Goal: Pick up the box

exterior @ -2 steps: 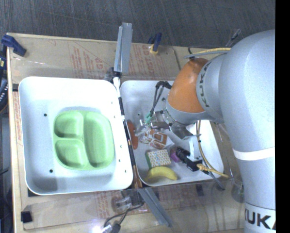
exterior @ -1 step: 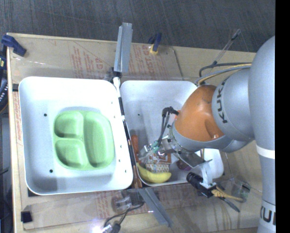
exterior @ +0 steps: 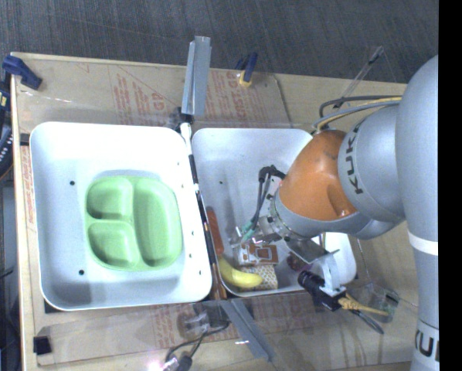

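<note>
A small box [exterior: 260, 258] with a brown and white printed face lies near the front edge of the right bin [exterior: 223, 157]. My gripper [exterior: 256, 236] reaches down from the orange wrist band and sits right over the box's back edge, touching or nearly touching it. The wrist and its cables hide the box's right side.
A yellow banana [exterior: 240, 277] lies at the right bin's front left corner, next to the box. A thin brown stick-like item [exterior: 213, 230] runs along that bin's left wall. The left bin [exterior: 53, 153] holds a green divided plate [exterior: 134, 222].
</note>
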### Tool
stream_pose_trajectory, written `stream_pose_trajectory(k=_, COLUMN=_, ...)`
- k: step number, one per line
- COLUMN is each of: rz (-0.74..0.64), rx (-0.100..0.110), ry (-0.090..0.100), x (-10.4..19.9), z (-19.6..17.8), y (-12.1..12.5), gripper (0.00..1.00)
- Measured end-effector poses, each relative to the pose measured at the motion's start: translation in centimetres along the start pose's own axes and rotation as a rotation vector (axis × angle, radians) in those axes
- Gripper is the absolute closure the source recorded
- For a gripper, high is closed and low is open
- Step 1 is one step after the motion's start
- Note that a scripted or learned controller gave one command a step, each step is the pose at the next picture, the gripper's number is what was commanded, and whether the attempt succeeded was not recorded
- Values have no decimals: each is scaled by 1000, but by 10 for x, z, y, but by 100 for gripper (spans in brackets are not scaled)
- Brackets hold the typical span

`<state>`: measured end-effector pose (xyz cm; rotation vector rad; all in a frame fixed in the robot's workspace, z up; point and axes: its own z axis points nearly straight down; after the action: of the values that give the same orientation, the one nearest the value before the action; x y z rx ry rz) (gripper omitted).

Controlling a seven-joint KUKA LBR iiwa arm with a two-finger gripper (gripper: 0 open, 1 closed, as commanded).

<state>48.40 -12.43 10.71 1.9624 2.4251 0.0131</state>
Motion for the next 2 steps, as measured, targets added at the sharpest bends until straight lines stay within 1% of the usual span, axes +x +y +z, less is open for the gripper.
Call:
stream_pose_trajectory(k=1, rz=554, rx=25, ry=7, x=-12, z=-192, y=67, gripper=100)
stream_pose_trajectory(k=2, rz=554, rx=26, ry=8, x=-12, z=-192, y=67, gripper=0)
